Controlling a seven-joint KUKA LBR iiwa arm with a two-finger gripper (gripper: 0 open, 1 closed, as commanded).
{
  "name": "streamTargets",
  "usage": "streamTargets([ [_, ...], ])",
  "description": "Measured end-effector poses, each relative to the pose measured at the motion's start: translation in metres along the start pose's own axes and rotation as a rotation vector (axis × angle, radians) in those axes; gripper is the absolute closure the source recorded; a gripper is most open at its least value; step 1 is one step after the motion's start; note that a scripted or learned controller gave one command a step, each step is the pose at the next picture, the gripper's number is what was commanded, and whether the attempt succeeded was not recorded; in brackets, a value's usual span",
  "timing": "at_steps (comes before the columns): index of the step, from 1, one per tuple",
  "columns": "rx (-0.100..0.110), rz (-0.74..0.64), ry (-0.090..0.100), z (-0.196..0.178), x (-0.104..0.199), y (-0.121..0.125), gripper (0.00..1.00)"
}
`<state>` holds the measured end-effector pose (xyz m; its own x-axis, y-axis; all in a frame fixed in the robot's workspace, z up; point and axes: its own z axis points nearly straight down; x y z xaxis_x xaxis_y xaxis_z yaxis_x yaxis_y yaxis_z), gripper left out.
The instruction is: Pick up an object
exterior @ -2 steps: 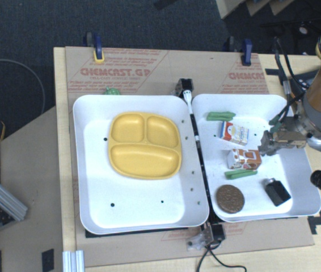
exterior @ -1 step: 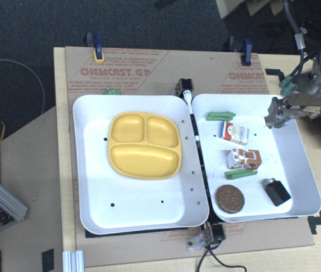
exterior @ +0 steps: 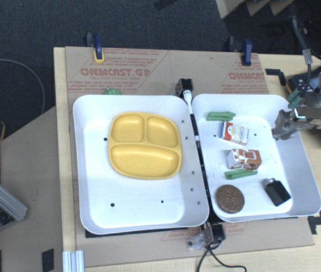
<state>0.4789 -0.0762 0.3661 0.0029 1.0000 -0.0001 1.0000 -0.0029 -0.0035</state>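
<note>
The right bin (exterior: 305, 169) holds a green pod (exterior: 220, 115) at the back and a small white and red carton (exterior: 233, 132) below it. A brown and white carton (exterior: 243, 159) lies mid-bin, with a second green pod (exterior: 240, 174) just in front. Nearer the front sit a round brown disc (exterior: 229, 198) and a black block (exterior: 277, 191). My gripper (exterior: 283, 128) hovers over the bin's right side, to the right of the cartons and apart from every object.
A yellow divided plate (exterior: 145, 145) lies in the left bin (exterior: 92, 180). Blue clamps (exterior: 97, 45) (exterior: 246, 51) stand at the board's back edge. A black fixture (exterior: 185, 87) sits between the bins at the back.
</note>
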Motion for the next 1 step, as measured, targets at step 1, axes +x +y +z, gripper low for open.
streamTargets([
  [1, -0.017, -0.009, 0.001, -0.0964, 0.0508, 0.0011, 1.0],
])
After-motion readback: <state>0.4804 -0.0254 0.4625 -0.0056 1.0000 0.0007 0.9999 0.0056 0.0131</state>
